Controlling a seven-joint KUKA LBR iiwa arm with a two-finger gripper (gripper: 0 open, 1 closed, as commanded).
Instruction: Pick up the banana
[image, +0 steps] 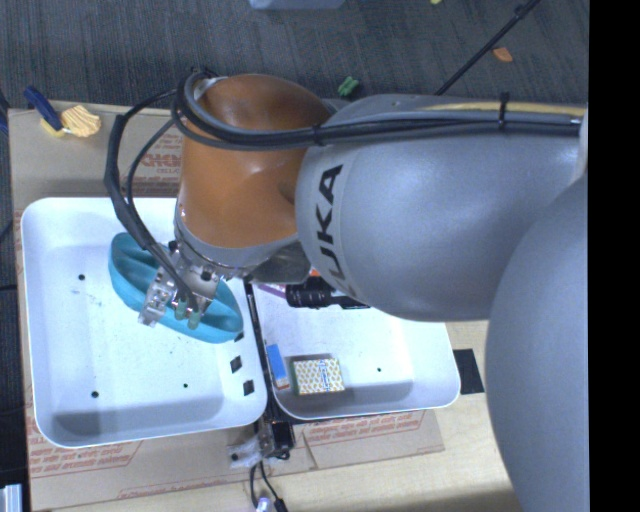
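Observation:
My gripper (176, 302) hangs low over the left bin (70, 340), near its right wall. It sits directly above a flat teal-blue object (125, 275) that lies slanted across the bin floor, and it touches or nearly touches that object. The arm's orange band (240, 150) and grey body (440, 200) cover the back of both bins.
In the right bin (400, 375) lie a small patterned box (318, 375) and a small blue item (277, 367) close to the divider. A yellow and blue item (70, 118) rests on the bench behind the left bin. The left bin's floor to the left is bare.

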